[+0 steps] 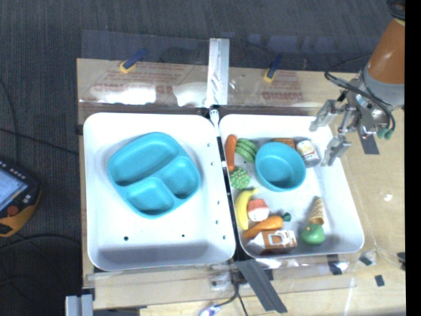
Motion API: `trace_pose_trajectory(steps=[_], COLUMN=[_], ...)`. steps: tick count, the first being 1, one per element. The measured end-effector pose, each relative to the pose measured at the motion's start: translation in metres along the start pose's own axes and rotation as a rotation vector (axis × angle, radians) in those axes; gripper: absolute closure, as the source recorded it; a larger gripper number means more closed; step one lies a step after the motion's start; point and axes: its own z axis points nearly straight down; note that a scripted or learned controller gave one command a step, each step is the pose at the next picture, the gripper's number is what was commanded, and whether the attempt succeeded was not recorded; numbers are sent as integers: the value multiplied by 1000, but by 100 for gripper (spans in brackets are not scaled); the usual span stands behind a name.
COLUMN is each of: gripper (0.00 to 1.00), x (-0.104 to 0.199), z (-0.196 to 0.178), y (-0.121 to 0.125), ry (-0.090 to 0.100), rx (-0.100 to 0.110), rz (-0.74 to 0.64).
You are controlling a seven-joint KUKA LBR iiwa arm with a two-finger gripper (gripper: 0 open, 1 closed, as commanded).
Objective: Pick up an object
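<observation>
Two bins: white and shallow, side by side on the bench (92,84), touching along a middle seam.
Left bin (99,242): a blue divided plate (154,173) with three wells lies near its middle, tilted against the bin's edges.
Right bin (347,206): crowded with toy food.
Bowl (280,166): blue, round, upright, in the upper middle of the right bin.
Carrot (230,151): orange, lying along the left wall of the right bin, near the top.
Green piece (245,150): ribbed, between the carrot and the bowl.
Jar (306,151): small, pale lid, just beside the bowl's upper right rim.
Banana (243,207): yellow, below the bowl, towards the left wall.
Red and white piece (258,210): touching the banana's right side; too small to name, perhaps a strawberry.
Second carrot (263,227): lying slantwise below the banana.
Orange box (278,240): at the lower wall, under the second carrot.
Cone (318,209): tan, upright-slanted, lower right of the bowl.
Green fruit (313,235): just below the cone.
Arm (389,51): enters from the right, orange band uppermost in view.
Gripper (333,133): over the right bin's upper right corner, above the rim, well apart from the bowl.
Fingers (322,118): spread apart, nothing between them.
</observation>
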Motion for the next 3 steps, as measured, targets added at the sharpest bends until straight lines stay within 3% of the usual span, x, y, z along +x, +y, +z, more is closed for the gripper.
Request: trace_pose_trajectory(steps=[1,2,3], gripper=[0,0,0], x=[26,-29,11], z=[140,151,145], y=[-2,32,-13], ry=[-5,71,-12], rx=[-2,8,-1], rz=[25,117,-17])
